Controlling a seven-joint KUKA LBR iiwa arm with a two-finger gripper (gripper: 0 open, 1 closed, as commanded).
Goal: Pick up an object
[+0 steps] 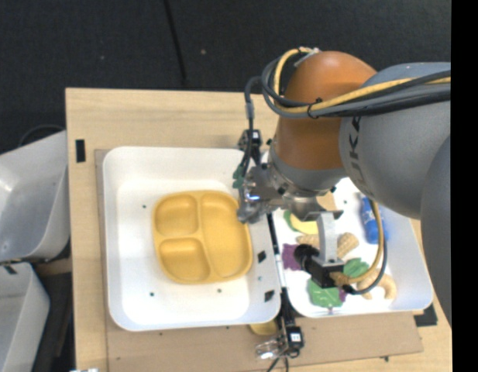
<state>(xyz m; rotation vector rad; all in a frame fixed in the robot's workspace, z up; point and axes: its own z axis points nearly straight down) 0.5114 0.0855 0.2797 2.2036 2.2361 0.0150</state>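
Divided tray [202, 235] in left bin [122, 285]; small items, perhaps toys [343, 273], in right bin [413, 281].

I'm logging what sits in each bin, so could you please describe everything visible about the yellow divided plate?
The yellow divided plate lies flat in the left bin, toward its right half. It looks like matte moulded plastic, rounded at the corners, with three shallow compartments: one long one on the right, two smaller ones on the left. All three hold nothing. It rests on the bin floor, slightly rotated. Its upper right edge runs under the arm.
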